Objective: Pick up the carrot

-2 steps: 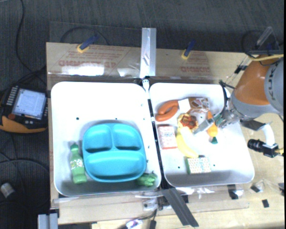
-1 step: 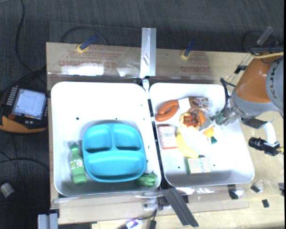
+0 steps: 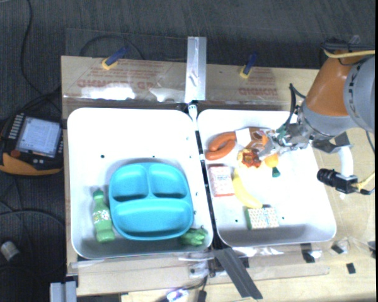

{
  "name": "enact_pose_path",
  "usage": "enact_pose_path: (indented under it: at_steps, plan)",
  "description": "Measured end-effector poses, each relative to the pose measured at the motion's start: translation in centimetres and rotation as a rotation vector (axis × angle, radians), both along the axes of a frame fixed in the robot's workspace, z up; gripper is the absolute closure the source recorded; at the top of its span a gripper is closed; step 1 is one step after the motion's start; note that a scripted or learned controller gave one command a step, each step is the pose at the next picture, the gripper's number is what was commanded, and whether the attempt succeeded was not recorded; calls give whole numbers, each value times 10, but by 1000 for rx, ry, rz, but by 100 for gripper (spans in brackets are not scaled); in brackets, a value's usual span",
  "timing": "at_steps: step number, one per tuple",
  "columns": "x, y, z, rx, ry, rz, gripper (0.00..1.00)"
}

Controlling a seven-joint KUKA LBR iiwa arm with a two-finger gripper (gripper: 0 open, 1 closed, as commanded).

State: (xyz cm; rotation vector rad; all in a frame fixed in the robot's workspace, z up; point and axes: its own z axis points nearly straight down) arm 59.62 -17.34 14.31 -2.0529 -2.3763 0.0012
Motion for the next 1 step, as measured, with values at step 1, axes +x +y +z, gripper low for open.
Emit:
enact_pose_path:
  at_steps: [1]
  plan:
    - [-49, 41, 57, -1, 0, 250, 100]
